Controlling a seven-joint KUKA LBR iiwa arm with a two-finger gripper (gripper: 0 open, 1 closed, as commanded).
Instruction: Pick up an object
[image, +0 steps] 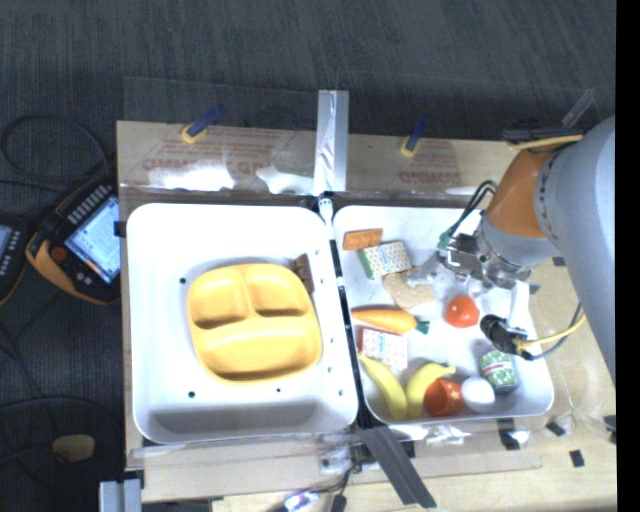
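1. The likeliest thing to be picked is the small red tomato (461, 311). It lies on the floor of the right bin (540, 398), toward that bin's right side and about midway along its depth, and nothing rests on it.
2. It is round, with no long axis, so the approach angle should matter little.
3. The end effector (478, 268) hovers just above it in the picture and a touch to the right. By my reading, the tomato lies down and slightly left from there, very near.
4. Whether the fingers are spread or pressed together I cannot tell, since the wrist hardware hides them. Nothing can be seen pinched between them.
5. Close neighbours are a pale cracker-like piece (409, 293) to the left, an orange carrot (384, 319) beyond it, and a green-and-white can (500, 368) below right.
6. Further off, the left bin (150, 400) holds a yellow divided tray (254, 320), and both bins sit on the desk (230, 150).
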